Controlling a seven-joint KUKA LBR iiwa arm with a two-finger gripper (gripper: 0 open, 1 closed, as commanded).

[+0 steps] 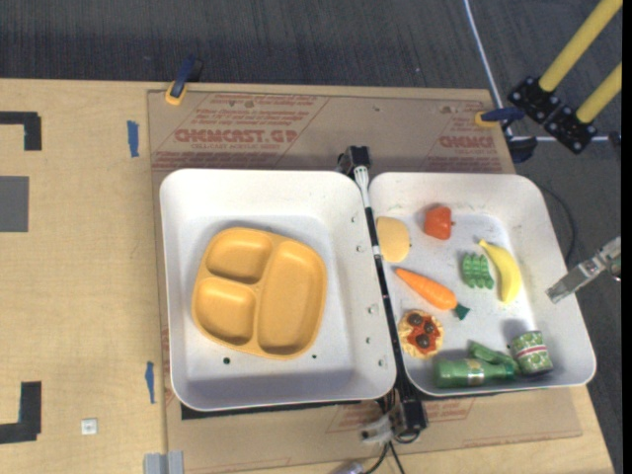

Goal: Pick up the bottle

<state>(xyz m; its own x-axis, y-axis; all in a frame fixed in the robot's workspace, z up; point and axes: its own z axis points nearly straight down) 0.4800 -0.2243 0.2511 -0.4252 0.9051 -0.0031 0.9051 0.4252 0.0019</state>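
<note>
Hand [583, 275] sat at the right edge of the right bin [553, 215], just outside its rim and well up from the bottle; too little of it showed to tell whether it was apart or together, and nothing was seen in it. The bottle [472, 369], green with a label, lay on its side along the front wall of that bin, its neck pointing toward a small green-and-white can [530, 352] that touched or nearly touched it. Just behind the bottle lay a little round pizza toy [423, 331], and beyond that an orange carrot [428, 288]. Farther back from the bottle were a green bunch of grapes or the like [477, 270], a yellow banana [505, 270], a red pepper [438, 221] and a pale round piece [393, 238]. Well to the bottle's left, in the left bin [188, 265], rested a yellow divided plate [261, 291]. By the look of it the task stood at the approach, with the grasp not yet made. The next move would call for bringing the hand forward over the bottle's body, turning it across the bottle's length, and coming down clear of the can and the bin wall.
</note>
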